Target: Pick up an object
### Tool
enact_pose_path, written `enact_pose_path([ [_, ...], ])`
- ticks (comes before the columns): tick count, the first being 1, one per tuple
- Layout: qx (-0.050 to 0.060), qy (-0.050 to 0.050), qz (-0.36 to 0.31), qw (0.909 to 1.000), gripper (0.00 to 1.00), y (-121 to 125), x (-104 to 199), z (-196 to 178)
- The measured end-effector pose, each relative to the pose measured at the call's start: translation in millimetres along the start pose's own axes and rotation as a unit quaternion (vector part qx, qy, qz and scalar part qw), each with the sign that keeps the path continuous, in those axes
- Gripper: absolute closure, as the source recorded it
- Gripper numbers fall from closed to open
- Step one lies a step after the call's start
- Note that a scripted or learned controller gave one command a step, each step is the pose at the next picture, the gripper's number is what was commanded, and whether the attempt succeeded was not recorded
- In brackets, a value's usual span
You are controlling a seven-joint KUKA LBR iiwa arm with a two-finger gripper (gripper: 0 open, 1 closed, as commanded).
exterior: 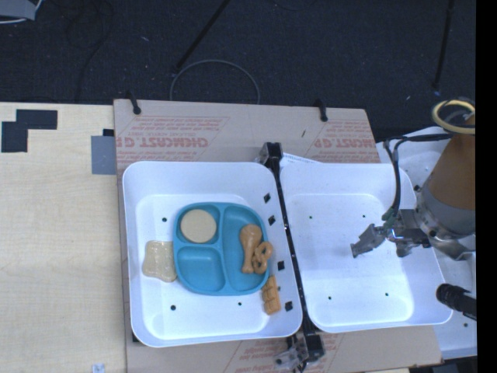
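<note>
A blue divided tray point(203, 274) sits in the left white bin point(147, 185), the natural target among the objects on offer. It has three compartments: a round tan disc point(197, 225) lies in the upper left one, a twisted tan pretzel-like piece point(255, 249) in the right one, and the lower left one shows bare blue. A pale cream slab point(159, 260) lies on the bin floor just beside the tray's left edge, touching or nearly so. A small orange-brown chunk point(270, 294) lies against the tray's lower right corner, near the wall between the bins. That makes one tray and four food-like pieces, all in the left bin.

The right white bin point(342, 321) lies alongside, the two joined by a black divider strip point(284, 239). Above its floor hangs the gripper point(365, 245), reaching in from the right on the grey arm point(454, 208) with its orange band. It is well apart from the tray; nothing shows between its fingers, and whether they stand open or closed cannot be told from this angle.

Both bins rest on a brown cardboard sheet point(233, 130) printed with red lettering, laid on a light wood bench point(54, 247). Beyond the bench lies dark carpet point(311, 37), crossed by black cables. One arm, two bins.
</note>
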State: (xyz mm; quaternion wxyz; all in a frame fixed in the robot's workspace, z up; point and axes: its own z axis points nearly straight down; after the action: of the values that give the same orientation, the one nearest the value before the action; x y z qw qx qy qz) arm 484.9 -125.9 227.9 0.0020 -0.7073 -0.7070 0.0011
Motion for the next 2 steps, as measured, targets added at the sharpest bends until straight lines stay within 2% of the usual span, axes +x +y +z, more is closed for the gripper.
enact_pose_path([
  [2,0.002,0.001,0.0,1.0,0.0,4,-3,88],
])
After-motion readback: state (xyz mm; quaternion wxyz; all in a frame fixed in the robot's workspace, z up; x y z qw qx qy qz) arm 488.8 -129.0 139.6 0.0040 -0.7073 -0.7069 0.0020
